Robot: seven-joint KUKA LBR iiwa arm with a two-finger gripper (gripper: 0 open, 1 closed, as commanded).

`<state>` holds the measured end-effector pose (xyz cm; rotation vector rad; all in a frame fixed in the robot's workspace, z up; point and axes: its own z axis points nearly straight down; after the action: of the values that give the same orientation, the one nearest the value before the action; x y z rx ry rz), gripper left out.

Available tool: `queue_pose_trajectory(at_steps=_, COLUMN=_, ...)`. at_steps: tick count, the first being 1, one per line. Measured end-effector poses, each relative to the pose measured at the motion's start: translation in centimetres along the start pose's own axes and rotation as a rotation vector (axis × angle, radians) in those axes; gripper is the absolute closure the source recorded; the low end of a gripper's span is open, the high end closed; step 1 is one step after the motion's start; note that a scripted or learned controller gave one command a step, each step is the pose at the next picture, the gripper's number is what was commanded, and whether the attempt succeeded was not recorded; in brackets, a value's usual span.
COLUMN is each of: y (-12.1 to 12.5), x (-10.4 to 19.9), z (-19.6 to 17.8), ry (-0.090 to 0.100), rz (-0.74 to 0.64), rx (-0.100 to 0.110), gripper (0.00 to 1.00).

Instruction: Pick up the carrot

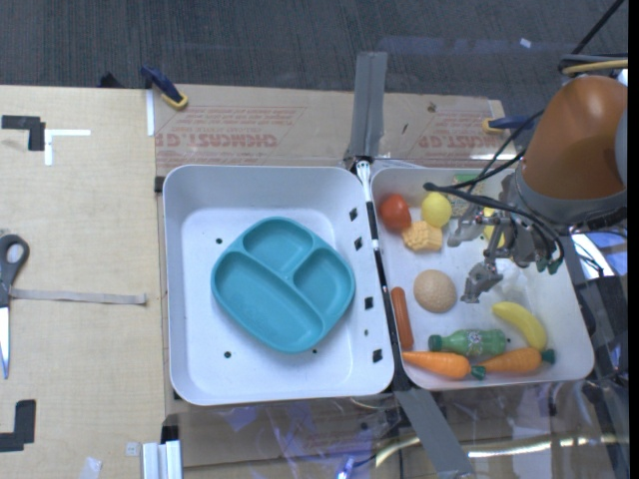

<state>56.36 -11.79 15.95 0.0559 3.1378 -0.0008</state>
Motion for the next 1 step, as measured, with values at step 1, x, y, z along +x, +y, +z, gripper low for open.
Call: queue_pose_trajectory(at_steps=1, y=1.69, x=5.84, z=5.45, ry=-0.002, rz=-0.135, rx=0.000, gripper=0.00)
